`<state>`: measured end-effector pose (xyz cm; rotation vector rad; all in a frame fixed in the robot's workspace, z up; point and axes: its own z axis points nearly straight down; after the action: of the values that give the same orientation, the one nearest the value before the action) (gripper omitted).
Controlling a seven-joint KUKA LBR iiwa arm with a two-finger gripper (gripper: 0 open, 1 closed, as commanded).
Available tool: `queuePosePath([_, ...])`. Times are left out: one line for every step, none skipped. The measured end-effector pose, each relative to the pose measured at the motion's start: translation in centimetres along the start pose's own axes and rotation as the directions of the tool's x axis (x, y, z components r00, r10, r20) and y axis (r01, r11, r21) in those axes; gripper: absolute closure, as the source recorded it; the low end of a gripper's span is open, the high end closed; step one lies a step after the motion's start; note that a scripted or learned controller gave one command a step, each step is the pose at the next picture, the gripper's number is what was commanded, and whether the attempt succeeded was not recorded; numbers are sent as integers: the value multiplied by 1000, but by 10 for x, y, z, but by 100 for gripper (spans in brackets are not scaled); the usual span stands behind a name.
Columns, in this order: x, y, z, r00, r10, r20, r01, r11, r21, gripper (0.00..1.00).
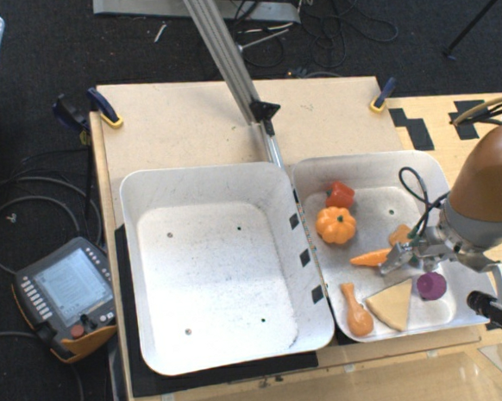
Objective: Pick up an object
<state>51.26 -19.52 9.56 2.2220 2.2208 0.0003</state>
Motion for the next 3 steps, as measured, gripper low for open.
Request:
queuePosePath([0,1,-11,1000,-1,0,1,1000,-3,100])
queuePosePath([5,7,-55,1000,-3,2,3,1000,-5,100])
queuePosePath([3,18,-107,1000,-4,3,4,1000,-6,100])
